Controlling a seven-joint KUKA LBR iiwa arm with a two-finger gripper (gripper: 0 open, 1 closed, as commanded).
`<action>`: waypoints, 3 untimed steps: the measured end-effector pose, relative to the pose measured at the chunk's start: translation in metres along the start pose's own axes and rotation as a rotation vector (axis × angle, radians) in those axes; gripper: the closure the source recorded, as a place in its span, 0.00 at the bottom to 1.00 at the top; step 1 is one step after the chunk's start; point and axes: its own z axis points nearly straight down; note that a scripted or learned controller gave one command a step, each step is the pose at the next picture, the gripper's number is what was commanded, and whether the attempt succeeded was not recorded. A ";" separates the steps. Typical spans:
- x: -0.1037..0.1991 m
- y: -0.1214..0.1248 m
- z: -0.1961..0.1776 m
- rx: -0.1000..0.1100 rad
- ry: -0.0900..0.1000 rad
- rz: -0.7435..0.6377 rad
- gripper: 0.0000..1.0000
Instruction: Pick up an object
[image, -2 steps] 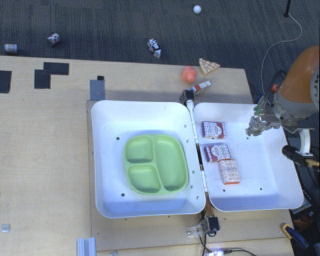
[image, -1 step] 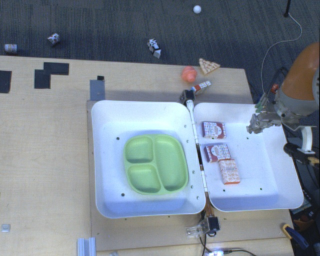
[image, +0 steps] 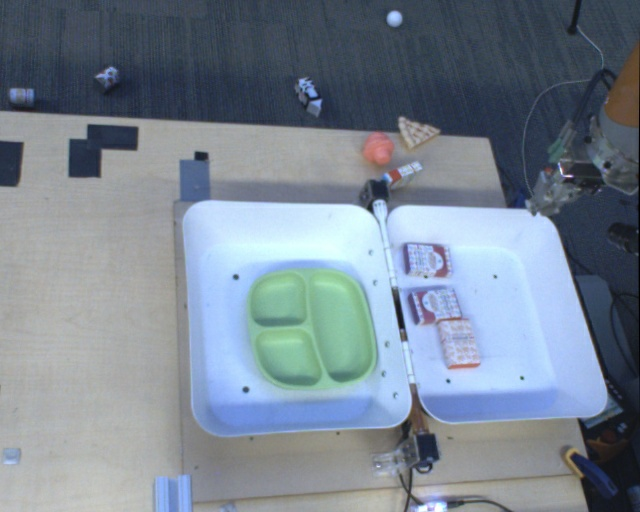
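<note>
The left bin (image: 200, 300) carries a green divided tray (image: 312, 328). In the right bin (image: 540, 330), three small red-and-white packets (image: 437, 303) line its left edge (flat, close-set), so come straight down on one. Your tool (image: 550, 185) hangs off that bin's far right corner; I cannot tell its state.

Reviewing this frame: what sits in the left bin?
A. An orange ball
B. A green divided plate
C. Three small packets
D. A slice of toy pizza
B. A green divided plate with three compartments lies in the left bin; the three small packets are in the right bin, along its left side.
</note>
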 end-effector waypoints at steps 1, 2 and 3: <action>0.001 -0.066 0.058 0.008 0.002 0.002 1.00; 0.001 -0.064 0.045 0.000 0.001 -0.001 1.00; 0.002 -0.062 0.034 -0.004 0.000 -0.004 1.00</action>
